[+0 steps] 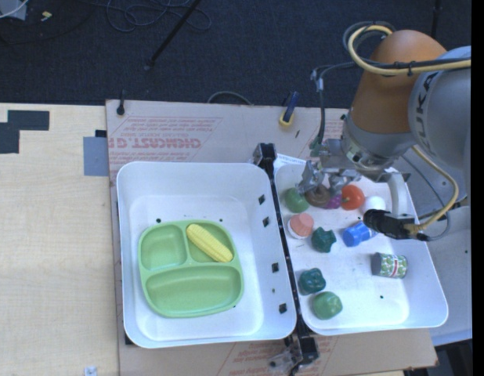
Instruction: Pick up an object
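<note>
You have the arm [418,92] reaching in over the right bin's [418,308] far edge, its gripper [324,182] low among the toys at that bin's far left corner; you cannot tell how wide it stands. Under both bins lies a cardboard sheet [179,135] with red printing, upside down and too blurred to read with confidence. The left bin [191,182] carries a green divided plate [187,284] near its middle, a yellow corn cob [209,243] in the plate's far right compartment. In the right bin, near the gripper, sit a purple piece [334,201], an orange-red ball [352,197] and a green lump [295,200]. Toward the near edge you see a pink-topped disc [301,225], a blue block [355,234], a small can [390,265] with an unreadable label, and three more green toys [311,280].
</note>
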Robot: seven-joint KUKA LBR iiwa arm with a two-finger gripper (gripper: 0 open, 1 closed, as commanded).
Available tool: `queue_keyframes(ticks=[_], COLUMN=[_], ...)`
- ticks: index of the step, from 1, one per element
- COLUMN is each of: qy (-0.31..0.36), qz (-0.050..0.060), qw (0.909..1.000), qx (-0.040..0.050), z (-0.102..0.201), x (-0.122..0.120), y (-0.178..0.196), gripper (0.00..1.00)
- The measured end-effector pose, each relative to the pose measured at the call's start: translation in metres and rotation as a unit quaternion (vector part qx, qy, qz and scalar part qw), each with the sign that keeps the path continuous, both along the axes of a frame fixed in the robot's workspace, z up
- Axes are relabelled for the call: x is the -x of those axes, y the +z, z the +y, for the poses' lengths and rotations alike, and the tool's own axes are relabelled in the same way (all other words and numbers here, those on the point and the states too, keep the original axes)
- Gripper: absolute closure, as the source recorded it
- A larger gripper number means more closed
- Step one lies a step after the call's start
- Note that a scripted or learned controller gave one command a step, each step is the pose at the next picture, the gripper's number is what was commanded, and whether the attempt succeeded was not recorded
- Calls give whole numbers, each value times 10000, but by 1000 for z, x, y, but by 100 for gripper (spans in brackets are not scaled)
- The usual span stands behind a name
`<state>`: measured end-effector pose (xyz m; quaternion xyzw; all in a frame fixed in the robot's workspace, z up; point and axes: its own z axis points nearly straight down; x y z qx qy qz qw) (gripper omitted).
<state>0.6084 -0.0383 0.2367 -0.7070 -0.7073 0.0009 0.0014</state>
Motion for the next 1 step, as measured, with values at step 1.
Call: queue_keyframes(ticks=[1], qy=[6], qz=[-2], qw=[10000], qx=[0], z=[6], x=[-3], y=[-2], gripper=[100])
